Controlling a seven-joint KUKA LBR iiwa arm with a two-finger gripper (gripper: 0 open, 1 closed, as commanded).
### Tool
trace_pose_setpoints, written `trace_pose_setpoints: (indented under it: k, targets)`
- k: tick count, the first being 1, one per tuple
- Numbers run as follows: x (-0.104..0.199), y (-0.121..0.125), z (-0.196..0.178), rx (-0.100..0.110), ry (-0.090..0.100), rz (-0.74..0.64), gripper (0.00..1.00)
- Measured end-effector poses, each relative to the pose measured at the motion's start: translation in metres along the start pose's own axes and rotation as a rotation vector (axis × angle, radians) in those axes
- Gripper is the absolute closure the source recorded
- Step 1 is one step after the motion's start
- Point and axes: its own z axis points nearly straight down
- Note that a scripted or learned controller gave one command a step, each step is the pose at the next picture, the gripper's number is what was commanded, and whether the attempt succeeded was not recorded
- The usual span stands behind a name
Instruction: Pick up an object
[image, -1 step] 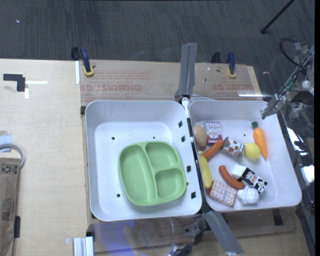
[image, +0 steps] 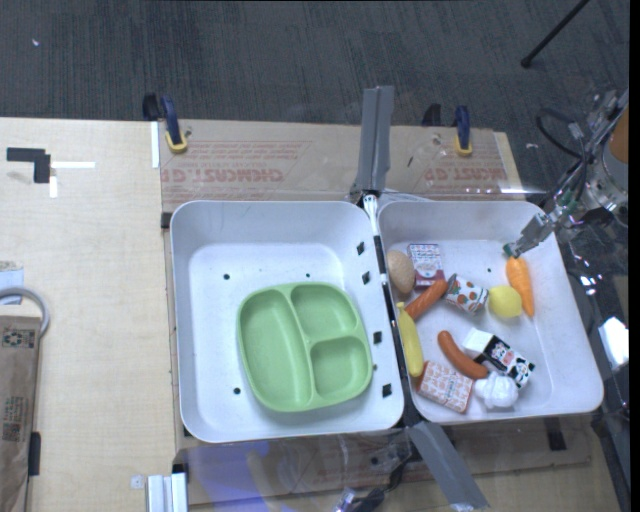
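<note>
The right bin holds several toy foods. An orange carrot lies by a yellow lemon at its right side. Further left lie a red sausage, a brown potato, a small pink carton and a yellow corn cob. Near the front are a second sausage, a black-and-white carton, a cracker box and a white piece. My gripper hangs low over the bin's back right corner, just above the carrot's top end, with nothing seen held.
The left bin contains a green divided plate. A grey divider post stands between the bins at the back. Clamps hold a cardboard sheet behind them. Cables and the arm crowd the right edge.
</note>
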Motion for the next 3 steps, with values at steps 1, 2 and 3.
trace_pose_setpoints:
  k: [1, 2, 3]
  targets:
    - [-0.002, 0.0, 0.105, -0.004, -0.001, -0.164, 0.0]
    - [-0.002, 0.0, 0.098, -0.003, 0.0, -0.162, 1.0]
    - [0.035, 0.022, 0.012, -0.003, -0.002, -0.239, 1.0]
